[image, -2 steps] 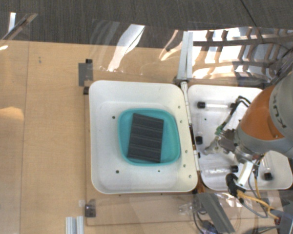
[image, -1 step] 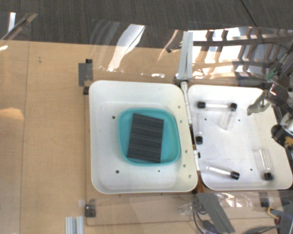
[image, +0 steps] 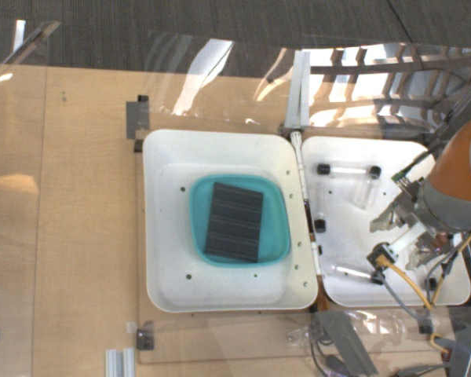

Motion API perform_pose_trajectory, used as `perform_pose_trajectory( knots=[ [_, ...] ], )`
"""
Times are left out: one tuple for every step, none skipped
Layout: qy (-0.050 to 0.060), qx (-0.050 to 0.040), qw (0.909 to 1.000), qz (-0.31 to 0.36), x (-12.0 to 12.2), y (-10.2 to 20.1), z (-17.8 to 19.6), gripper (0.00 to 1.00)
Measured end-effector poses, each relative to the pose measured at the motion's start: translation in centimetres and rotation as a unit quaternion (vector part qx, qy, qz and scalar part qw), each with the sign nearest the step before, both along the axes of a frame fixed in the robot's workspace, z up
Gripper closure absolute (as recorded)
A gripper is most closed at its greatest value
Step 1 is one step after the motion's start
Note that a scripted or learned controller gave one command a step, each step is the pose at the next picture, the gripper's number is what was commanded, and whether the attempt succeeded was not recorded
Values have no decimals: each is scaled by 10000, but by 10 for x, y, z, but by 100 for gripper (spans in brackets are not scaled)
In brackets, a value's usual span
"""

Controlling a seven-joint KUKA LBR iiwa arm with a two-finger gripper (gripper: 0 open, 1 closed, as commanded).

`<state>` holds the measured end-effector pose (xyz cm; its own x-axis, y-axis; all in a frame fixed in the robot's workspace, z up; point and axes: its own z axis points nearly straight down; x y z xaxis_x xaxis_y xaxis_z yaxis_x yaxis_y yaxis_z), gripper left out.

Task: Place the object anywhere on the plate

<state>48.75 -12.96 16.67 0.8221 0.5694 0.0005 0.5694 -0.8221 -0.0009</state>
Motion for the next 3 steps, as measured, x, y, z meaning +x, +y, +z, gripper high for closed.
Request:
perform_pose_trajectory(
  knots=[
    [5, 8, 9986, -526, 0, 45, -43, 0],
    [-14, -4, 10000, -30, 1, -30, -58, 0],
    [-43, -21, 9962, -871, 2, -72, 176, 0]
  ],
)
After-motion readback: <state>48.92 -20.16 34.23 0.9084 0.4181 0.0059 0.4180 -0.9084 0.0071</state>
